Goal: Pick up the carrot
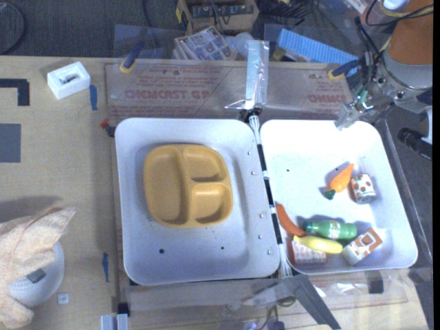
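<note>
The carrot (pixel 339 179), orange with a green top, lies tilted in the right white bin (pixel 302 150), towards its right side. Its green end points down and to the left. My gripper (pixel 352 111) hangs over the bin's far right corner, well above and behind the carrot and apart from it. Nothing shows at its tip. The arm's orange band sits at the view's top right.
A small printed carton (pixel 363 188) touches the carrot's right side. Near the bin's front lie a red chili (pixel 287 220), a green bottle (pixel 331 228), a banana (pixel 319 244) and two more cartons (pixel 363 245). The left bin holds a yellow divided tray (pixel 187 184).
</note>
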Tool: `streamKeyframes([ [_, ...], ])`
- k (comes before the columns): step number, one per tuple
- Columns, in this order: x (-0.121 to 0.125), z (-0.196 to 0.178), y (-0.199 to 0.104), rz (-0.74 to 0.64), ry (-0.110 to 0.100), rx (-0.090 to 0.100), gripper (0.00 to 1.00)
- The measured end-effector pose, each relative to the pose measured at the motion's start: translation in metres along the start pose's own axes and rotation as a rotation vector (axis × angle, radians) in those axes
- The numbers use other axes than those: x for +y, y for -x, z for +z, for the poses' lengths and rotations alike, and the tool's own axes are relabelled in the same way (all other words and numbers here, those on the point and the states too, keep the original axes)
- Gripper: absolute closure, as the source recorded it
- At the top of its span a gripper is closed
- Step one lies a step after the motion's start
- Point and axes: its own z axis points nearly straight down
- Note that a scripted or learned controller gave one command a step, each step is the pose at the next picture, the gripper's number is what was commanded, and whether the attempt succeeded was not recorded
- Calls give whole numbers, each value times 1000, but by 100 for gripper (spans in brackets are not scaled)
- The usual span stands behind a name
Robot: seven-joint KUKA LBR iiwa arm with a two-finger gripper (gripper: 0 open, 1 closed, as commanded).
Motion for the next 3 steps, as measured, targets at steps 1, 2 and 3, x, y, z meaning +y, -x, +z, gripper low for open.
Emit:
streamKeyframes([
  [1, 0, 1, 0, 0, -1, 1, 0],
  [2, -69, 138, 21, 115, -3, 1, 0],
  [3, -70, 128, 23, 120, 0, -1, 100],
])
